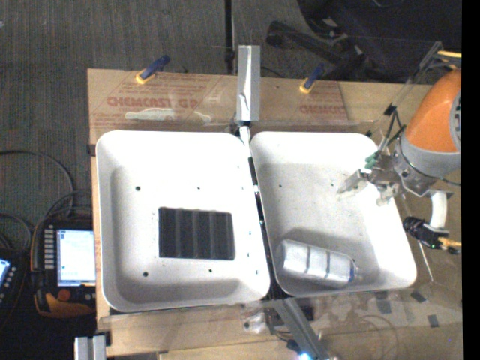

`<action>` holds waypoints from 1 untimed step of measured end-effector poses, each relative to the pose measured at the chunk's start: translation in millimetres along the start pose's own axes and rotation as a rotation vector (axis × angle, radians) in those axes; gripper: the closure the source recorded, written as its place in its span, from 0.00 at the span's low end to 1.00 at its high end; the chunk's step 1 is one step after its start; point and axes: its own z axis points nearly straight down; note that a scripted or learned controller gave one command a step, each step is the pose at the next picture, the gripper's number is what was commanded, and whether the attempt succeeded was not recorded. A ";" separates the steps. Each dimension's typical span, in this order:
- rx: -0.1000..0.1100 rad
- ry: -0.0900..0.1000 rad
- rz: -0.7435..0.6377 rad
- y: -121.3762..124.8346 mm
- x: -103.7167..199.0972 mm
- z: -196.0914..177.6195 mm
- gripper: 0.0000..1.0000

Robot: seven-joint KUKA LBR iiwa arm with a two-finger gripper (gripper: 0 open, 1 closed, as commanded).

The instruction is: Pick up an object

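Two white bins sit side by side, the left bin [120,171] and the right bin [300,163], each holding one thing. One dark ribbed rectangular tray [196,233] lies flat in the left bin, a shade toward six o'clock of its middle. One silvery plastic bottle [316,263] lies on its side in the right bin at roughly six o'clock, close to the near wall. One arm [439,130] comes in from three o'clock, orange band showing, wrist tipped toward nine. The gripper [367,182] hangs over the right bin's three o'clock side, fingers parted a little, nothing between them, well apart from the bottle.
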 end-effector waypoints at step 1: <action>-0.002 0.001 -0.020 -53.2 -6.3 -115.5 0.00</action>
